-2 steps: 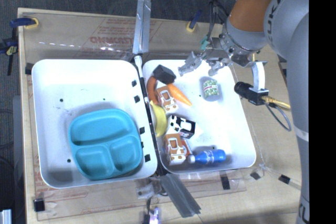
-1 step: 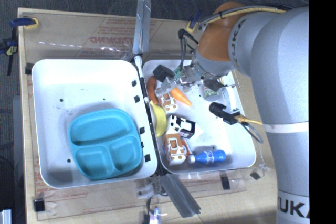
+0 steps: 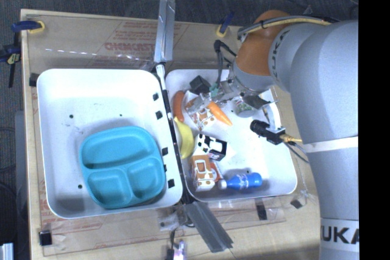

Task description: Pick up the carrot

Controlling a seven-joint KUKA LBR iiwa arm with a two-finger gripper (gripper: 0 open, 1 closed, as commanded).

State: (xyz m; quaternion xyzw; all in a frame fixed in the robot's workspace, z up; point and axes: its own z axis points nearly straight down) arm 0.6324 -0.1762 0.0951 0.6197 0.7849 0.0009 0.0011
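Note:
The carrot (image 3: 220,114) is a short orange cone lying in the right bin (image 3: 277,158), near its back middle, with its tip pointing to the lower right. My gripper (image 3: 223,94) hangs just behind and above the carrot's thick end, under the orange wrist band. The gripper's tip sits among small packets, so I cannot make out whether it touches the carrot.
Around the carrot lie a reddish sausage (image 3: 178,105), a banana (image 3: 186,138), a black-and-white piece (image 3: 211,146), an orange box (image 3: 205,172), a blue bottle (image 3: 243,181) and a dark block (image 3: 198,83). The left bin (image 3: 67,100) holds a blue divided tray (image 3: 122,164).

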